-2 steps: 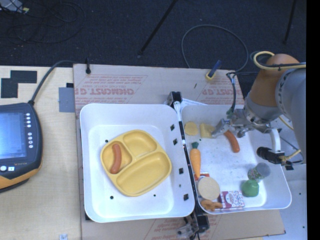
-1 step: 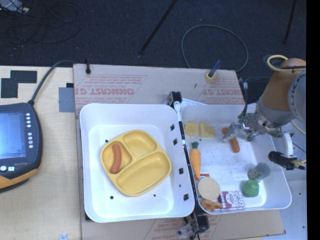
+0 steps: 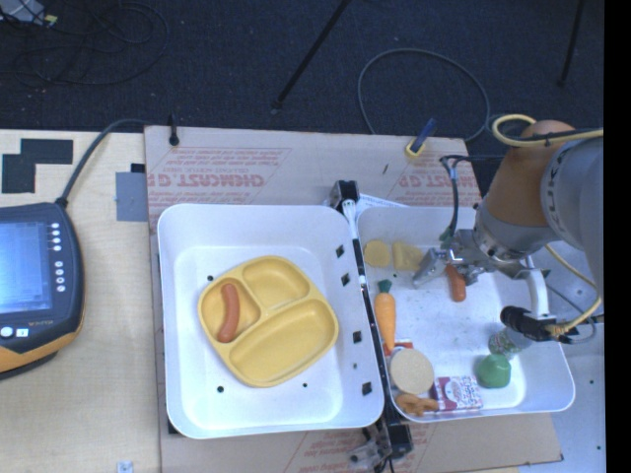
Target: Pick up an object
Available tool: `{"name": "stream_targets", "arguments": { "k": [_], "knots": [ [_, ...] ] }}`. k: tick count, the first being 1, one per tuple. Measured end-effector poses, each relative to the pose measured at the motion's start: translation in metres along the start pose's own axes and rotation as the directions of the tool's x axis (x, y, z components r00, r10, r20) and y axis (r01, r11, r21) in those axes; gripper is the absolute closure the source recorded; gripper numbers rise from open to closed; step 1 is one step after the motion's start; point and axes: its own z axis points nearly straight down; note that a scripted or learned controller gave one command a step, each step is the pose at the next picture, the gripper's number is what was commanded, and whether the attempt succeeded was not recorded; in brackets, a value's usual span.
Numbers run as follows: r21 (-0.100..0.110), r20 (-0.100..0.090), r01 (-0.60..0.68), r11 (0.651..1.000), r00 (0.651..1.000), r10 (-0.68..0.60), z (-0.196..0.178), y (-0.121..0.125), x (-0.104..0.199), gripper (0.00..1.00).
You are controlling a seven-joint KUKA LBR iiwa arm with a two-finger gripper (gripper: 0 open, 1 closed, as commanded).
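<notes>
Glossy yellow plastic plate (image 3: 268, 335), smooth white plastic bins (image 3: 187, 313), matt printed cardboard (image 3: 227, 170) beneath.

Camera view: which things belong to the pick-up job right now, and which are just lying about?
In the job:
gripper
small sausage at the gripper
right bin

Lying about:
carrot
cheese pieces
green cup
yellow plate
sausage on the plate
screen unit
</notes>
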Motion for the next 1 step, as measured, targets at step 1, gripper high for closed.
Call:
{"name": "stream_targets", "arguments": {
  "k": [1],
  "knots": [
    [-0.002,0.001,-0.004,1.0,1.0,0.004,-0.011,0.0008,-0.0025,1.0]
  ]
}}
